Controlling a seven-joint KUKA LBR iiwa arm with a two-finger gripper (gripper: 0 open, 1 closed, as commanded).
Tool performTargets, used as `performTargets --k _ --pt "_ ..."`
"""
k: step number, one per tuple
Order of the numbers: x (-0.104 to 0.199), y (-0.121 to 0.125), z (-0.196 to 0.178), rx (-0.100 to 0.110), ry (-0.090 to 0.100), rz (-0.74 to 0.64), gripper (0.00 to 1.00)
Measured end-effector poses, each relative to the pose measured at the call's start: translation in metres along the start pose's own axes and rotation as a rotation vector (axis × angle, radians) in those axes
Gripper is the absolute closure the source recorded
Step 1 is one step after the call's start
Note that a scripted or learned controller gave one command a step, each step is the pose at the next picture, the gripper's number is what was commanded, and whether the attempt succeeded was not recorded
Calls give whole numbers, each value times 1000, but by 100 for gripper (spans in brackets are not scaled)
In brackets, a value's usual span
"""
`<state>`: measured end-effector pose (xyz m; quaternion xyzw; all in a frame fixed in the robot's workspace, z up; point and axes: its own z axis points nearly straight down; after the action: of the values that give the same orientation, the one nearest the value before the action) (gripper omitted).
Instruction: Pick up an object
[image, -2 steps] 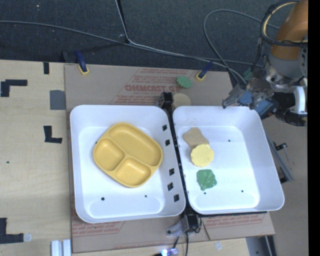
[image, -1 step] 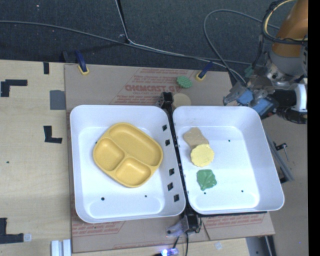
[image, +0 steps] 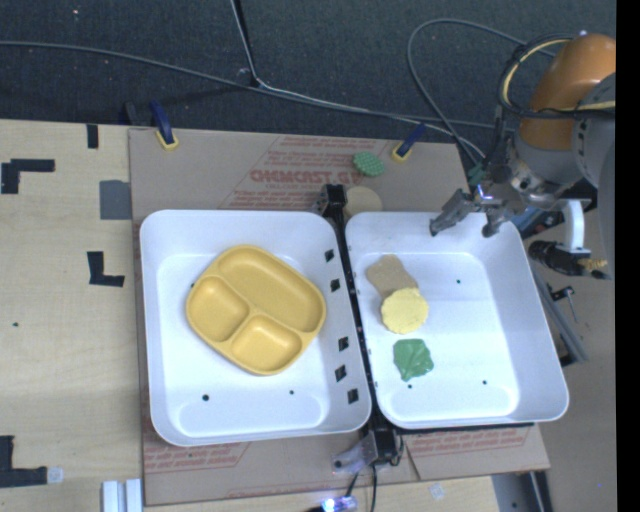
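**Three small flat pieces wait in the right bin; our gripper hangs over its far edge**

Yellow round foam-like disc (image: 404, 311), tan flat piece (image: 387, 272) and green crinkled lump (image: 412, 358) lie in a line near the left wall of the right white bin (image: 500, 400), the tan one touching the yellow one and partly beneath it, the green one just apart toward the near edge. We judge all three light and probably soft, with matte surfaces that should not slip. Being so low, they offer little to grip: we would come straight down and pinch across the width. The green lump looks the easiest, since it stands clear of its neighbours and has a bumpy, raised shape. The yellow disc could drag the tan piece along with it.

Our two-finger gripper (image: 465, 222) sits above the far edge of the right bin, its fingers spread apart with nothing between them, well away from the pieces.

In the left white bin (image: 170, 400) rests a yellow plastic tray with three compartments (image: 256, 309), rigid, smooth and glossy; its thin raised rim would be the only hold, and we think it awkward for this tool. Both bins are shallow, smooth-walled plastic set on a brown cardboard sheet (image: 260, 170).
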<state>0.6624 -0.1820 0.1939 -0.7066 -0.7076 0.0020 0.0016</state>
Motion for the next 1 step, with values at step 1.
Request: performTargets --k 1 --pt "-1 -3 44 0 0 0 0"
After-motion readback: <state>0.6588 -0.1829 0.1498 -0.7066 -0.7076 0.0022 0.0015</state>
